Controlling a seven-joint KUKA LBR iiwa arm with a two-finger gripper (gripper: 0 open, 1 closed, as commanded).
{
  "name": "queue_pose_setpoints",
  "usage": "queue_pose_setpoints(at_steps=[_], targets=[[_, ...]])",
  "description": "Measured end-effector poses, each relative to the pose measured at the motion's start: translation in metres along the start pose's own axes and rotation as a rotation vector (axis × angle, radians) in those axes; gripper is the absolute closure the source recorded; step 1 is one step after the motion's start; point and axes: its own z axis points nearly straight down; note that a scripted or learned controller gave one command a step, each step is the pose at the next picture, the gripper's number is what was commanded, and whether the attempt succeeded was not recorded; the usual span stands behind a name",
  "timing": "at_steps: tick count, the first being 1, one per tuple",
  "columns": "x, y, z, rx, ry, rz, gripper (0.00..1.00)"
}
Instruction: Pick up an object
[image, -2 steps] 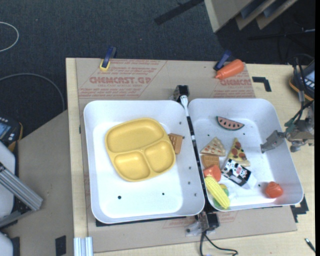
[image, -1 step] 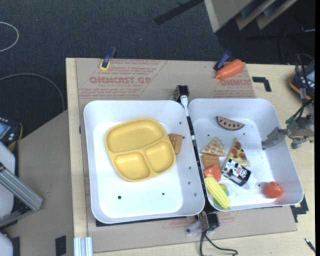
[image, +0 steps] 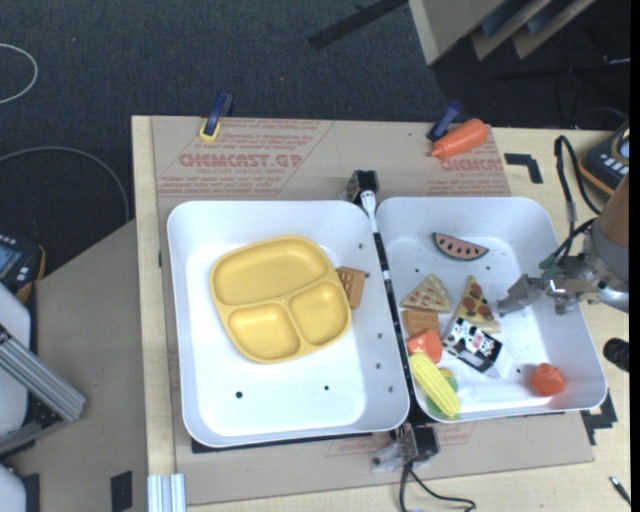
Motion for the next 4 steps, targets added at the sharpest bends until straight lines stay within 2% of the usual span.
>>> queue_pose_setpoints(at_steps=[2, 3, 4], targets=[[-0.006, 0.003, 0.080, -0.006, 0.001, 0.001, 0.00], [-0.007, 0.005, 0.066, -0.016, -0.003, 0.001, 1.00], [-0.010, 0.007, 0.002, -0.014, -0.007, 0.000, 1.00]])
